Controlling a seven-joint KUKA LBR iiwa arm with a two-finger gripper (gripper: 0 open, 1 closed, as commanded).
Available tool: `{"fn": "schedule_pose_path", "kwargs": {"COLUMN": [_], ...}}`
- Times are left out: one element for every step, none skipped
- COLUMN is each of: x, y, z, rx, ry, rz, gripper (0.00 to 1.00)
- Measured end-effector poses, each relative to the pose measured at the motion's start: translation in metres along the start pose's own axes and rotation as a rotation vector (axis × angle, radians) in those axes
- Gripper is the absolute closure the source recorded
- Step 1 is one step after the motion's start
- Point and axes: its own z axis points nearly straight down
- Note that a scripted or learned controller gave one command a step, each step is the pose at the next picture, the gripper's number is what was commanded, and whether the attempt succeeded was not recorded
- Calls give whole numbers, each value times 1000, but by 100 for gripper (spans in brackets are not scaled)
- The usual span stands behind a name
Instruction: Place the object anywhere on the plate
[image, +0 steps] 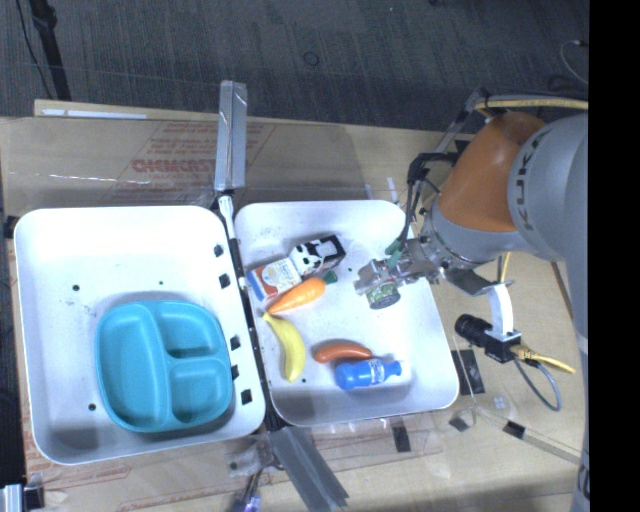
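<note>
A blue plate (160, 365) with three compartments lies in the left bin (60, 250). The right bin (420, 340) holds an orange carrot (297, 294), a yellow banana (288, 346), a red-orange sausage-shaped piece (341, 351), a blue bottle (365, 373), a small carton (277, 274) and a black-and-white toy (318, 254). My gripper (380, 285) hangs over the right side of the right bin, to the right of the carrot and above the sausage piece. I see nothing between its fingers.
A metal post (230, 140) rises behind the seam between the two bins. Brown cardboard (120, 150) covers the bench behind the bins. The arm comes in from the right, over the right bin's far right corner.
</note>
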Motion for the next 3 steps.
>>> {"fn": "schedule_pose_path", "kwargs": {"x": [69, 131, 185], "y": [-46, -14, -2], "z": [2, 0, 3], "rx": [4, 1, 1], "ry": [3, 0, 0], "rz": [-231, -80, -9], "gripper": [100, 100, 100]}}
